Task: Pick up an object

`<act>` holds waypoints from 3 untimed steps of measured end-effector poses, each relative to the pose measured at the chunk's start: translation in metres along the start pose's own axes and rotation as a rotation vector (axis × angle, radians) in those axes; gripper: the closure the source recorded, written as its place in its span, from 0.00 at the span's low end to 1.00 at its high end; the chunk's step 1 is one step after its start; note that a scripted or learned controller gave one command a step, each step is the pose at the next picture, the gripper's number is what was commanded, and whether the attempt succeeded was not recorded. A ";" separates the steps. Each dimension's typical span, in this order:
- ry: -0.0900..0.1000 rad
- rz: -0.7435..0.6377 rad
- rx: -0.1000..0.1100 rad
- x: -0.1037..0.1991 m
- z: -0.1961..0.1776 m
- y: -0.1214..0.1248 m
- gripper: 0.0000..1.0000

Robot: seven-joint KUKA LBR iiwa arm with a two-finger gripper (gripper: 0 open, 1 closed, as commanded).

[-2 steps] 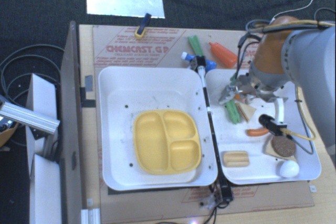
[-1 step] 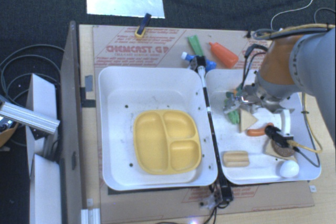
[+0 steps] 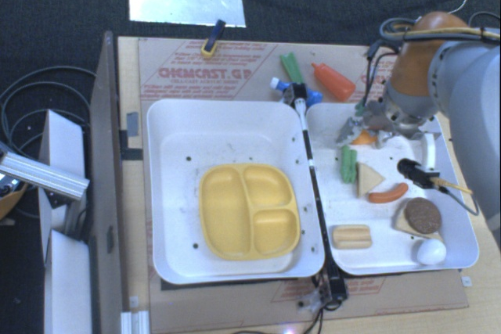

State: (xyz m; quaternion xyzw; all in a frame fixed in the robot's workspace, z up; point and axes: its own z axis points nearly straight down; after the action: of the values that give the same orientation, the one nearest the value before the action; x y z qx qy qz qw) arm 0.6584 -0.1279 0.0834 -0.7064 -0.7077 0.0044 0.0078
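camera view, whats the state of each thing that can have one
yellow tray: upright in left bin, compartments bare
pincer: low in right bin, over orange piece
green piece: lying flat
sausage: lying flat
egg: resting at the bin's near corner

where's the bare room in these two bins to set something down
Left white bin: bare floor borders the yellow three-compartment plastic tray on every side, widest along the far edge and the left wall. Right white bin: crowded. The green block, pale wedge, red sausage, tan bread roll, brown patty and white egg leave a small strip near the divider.
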 end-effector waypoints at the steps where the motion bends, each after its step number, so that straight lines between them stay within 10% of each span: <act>1: 0.000 -0.001 0.005 0.000 -0.008 -0.003 1.00; 2: 0.000 -0.001 0.003 0.000 -0.008 -0.003 0.00; 3: -0.009 0.002 -0.029 -0.038 -0.111 0.010 0.00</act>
State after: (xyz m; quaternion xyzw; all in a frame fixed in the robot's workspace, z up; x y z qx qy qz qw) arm 0.6708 -0.1665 0.1942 -0.7071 -0.7071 -0.0027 -0.0057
